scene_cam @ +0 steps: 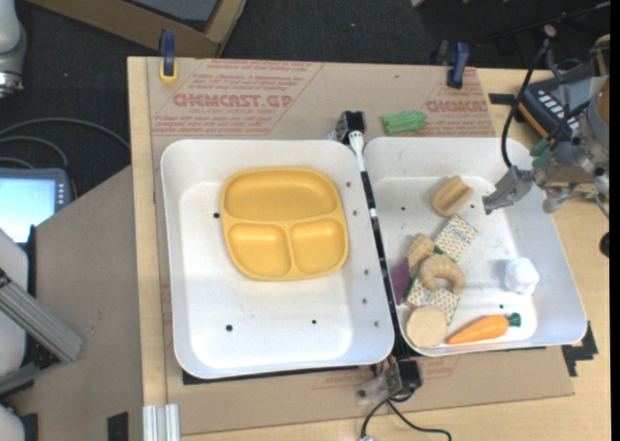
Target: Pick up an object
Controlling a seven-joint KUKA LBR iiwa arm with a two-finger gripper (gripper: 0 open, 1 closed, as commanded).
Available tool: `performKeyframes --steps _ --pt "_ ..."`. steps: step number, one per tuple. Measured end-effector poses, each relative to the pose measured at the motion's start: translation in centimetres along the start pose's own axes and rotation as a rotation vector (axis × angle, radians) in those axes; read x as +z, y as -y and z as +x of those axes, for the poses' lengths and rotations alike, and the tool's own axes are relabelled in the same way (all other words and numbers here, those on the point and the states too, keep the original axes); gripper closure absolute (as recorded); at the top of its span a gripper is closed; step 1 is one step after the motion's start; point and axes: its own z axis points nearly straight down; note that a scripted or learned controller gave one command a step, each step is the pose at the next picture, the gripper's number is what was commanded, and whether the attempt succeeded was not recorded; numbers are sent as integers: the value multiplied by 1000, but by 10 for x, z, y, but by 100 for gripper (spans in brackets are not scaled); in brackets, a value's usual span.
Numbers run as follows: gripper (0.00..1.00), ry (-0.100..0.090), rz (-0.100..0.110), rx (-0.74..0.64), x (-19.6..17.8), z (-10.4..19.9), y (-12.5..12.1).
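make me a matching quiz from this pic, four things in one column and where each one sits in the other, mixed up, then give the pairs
Things:
1. yellow divided plate
2. toy carrot
3. green object
4. white ball

Places:
A. on the bench above the right bin
B. in the left bin
C. near the right bin's right wall
D. at the right bin's front edge

Pairs: 1-B, 2-D, 3-A, 4-C
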Motion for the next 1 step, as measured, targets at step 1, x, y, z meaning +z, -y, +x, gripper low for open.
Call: performKeyframes --steps 1 --pt "0 -3 7 -2 30 43 39"
